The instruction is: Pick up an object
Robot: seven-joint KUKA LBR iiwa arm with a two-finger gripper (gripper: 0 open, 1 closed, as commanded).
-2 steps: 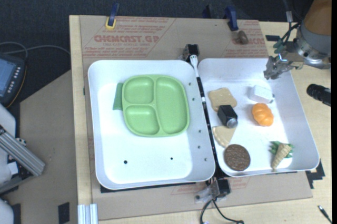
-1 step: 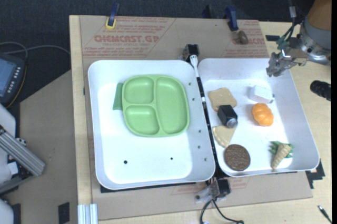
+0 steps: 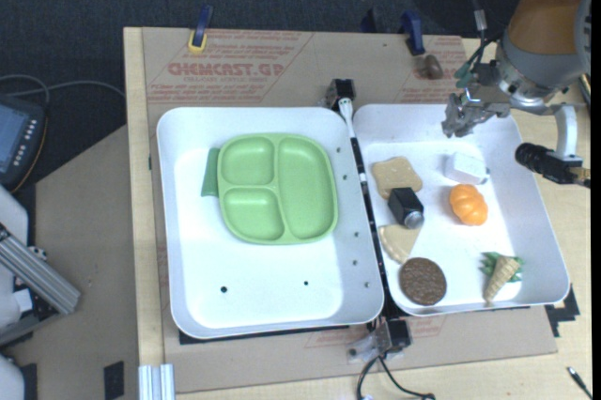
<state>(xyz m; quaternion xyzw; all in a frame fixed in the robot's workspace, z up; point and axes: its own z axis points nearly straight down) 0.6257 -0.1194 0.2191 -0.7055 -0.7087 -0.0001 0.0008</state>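
Right bin (image 3: 535,229) — corn cob (image 3: 500,274) upright, tip down-left

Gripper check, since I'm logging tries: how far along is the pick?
Done: the gripper is over the right bin's far end. In hand: nothing that I can see. Left: lower, grasp and lift. The white block sits nearest, just in front of it; the orange and black block lie untouched.
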